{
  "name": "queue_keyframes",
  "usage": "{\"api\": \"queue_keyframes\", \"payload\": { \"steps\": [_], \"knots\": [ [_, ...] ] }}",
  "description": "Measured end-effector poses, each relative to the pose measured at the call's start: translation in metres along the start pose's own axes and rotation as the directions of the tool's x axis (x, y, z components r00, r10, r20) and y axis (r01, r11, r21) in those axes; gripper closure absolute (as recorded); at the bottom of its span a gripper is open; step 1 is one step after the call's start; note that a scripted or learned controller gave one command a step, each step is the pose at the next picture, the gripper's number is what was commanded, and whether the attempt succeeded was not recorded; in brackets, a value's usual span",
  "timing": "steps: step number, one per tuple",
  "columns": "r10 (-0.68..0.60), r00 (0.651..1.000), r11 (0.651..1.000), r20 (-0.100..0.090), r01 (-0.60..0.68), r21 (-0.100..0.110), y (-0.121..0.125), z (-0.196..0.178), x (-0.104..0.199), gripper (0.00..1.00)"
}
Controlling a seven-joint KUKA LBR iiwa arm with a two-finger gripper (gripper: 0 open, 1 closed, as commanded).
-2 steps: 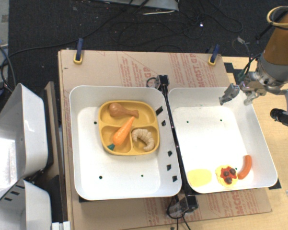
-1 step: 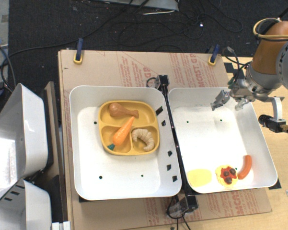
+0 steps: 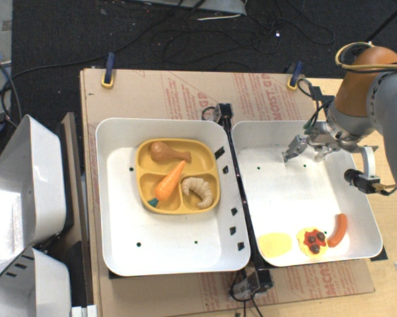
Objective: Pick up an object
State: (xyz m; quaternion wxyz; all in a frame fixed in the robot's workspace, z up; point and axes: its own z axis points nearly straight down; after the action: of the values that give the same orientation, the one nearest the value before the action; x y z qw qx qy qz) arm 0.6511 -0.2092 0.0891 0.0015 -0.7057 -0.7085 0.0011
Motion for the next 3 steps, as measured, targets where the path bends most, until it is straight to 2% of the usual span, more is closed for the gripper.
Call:
{"api": "queue_keyframes", "payload": {
  "steps": [1, 2, 3],
  "knots": [
    [-0.001, 1.0, 1.0, 0.003, 0.001, -0.007, 0.002, -0.015, 0.0, 1.0],
    [0.005, 1.0, 1.0, 0.003, -0.005, -0.01, -0.001, -0.064, -0.009, 1.0],
    [0.001, 1.0, 1.0, 0.002, -0.001, -0.01, -0.005, -0.112, -0.002, 1.0]
  ]
}}
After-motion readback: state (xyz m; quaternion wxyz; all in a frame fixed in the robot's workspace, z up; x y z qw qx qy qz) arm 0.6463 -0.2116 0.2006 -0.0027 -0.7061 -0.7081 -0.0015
